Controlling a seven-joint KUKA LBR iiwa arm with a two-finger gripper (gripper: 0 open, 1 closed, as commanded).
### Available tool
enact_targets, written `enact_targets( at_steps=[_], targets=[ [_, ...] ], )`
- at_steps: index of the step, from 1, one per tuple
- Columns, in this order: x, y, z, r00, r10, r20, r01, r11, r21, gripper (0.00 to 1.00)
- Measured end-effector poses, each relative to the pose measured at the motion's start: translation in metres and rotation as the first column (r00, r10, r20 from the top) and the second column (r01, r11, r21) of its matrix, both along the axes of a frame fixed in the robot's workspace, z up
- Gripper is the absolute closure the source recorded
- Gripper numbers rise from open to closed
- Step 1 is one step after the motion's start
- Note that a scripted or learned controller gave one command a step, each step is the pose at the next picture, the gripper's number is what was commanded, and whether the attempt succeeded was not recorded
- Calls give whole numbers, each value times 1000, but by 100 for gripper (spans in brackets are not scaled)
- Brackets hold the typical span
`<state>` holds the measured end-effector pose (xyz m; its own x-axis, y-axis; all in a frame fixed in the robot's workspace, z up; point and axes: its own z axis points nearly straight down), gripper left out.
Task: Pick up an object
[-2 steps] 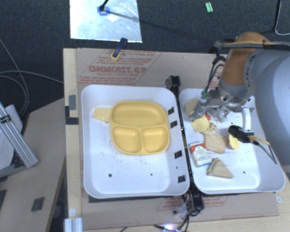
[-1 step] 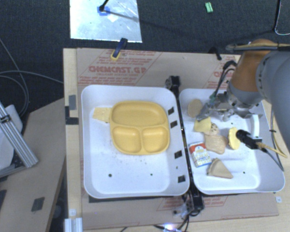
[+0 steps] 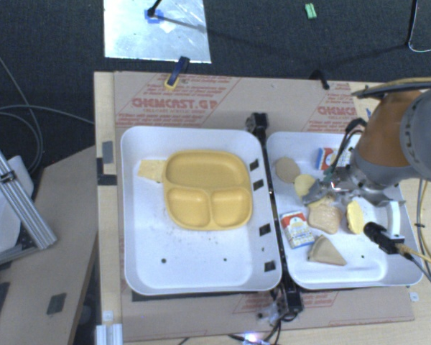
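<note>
**Arm over the right bin, claw down among the food pieces**

Camera view, left bin: The left bin holds a yellow divided plate with three compartments, one wide at the back and two smaller at the front. A pale yellow flat piece lies just beside the plate's left rear corner, touching or partly under its rim.

Camera view, right bin: The right bin holds several small items. A tan round piece lies at the rear left. A small yellow piece lies just in front of it. A beige lump sits near the centre. A red and white packet lies to its left. A tan wedge lies near the front. A yellow oblong piece lies to the right of the lump. A blue and red card lies at the rear, partly hidden by the arm.

Arm: The arm enters from the right. The gripper is low over the bin, between the small yellow piece and the beige lump. Whether the claw is open, closed or gripping anything cannot be told.
</note>
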<state>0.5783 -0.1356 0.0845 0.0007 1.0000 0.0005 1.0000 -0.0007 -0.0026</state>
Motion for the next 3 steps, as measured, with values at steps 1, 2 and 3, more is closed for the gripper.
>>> enact_targets(
  at_steps=[1, 2, 3],
  targets=[
    [4, 1, 11, 1000, 2, 8, -2, 1000, -1, 100],
    [-44, -9, 108, 1000, 0, 6, 0, 1000, -2, 100],
    [-43, -8, 104, 1000, 2, 5, -2, 1000, -1, 0]
  ],
)
